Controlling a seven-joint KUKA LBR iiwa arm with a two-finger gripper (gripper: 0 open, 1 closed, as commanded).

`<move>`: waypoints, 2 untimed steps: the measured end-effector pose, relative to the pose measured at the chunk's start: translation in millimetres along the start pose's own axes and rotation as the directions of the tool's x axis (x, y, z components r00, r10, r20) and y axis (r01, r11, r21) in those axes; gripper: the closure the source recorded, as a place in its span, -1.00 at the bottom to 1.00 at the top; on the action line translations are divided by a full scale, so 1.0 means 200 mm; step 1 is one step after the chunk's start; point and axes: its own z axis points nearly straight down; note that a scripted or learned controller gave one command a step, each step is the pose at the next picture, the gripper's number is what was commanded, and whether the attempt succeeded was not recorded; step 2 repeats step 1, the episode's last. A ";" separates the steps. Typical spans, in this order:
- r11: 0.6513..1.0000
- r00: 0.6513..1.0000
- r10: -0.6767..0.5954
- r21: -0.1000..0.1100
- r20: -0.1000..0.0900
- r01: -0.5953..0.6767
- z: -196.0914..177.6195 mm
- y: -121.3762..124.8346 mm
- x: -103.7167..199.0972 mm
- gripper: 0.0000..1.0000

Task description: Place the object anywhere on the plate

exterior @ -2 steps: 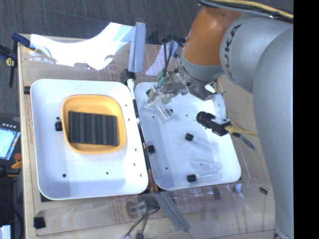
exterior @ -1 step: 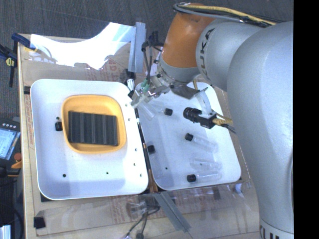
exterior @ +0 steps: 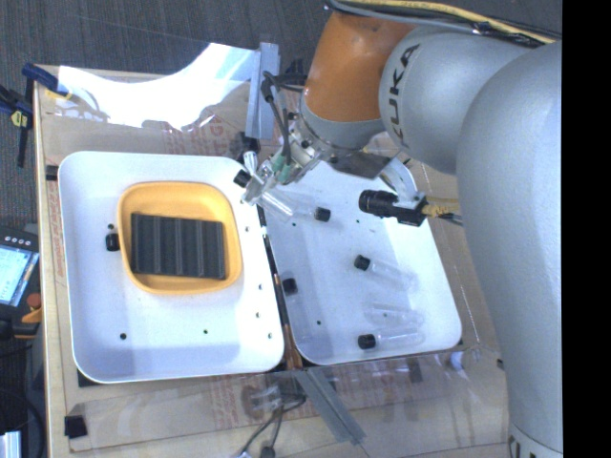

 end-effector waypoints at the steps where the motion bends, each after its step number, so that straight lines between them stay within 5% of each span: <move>1: 1.000 1.000 0.000 0.000 0.000 0.000 0.00 0.00 0.00 -1.00; 2: 1.000 1.000 0.000 0.000 0.000 0.000 0.00 0.00 0.00 -1.00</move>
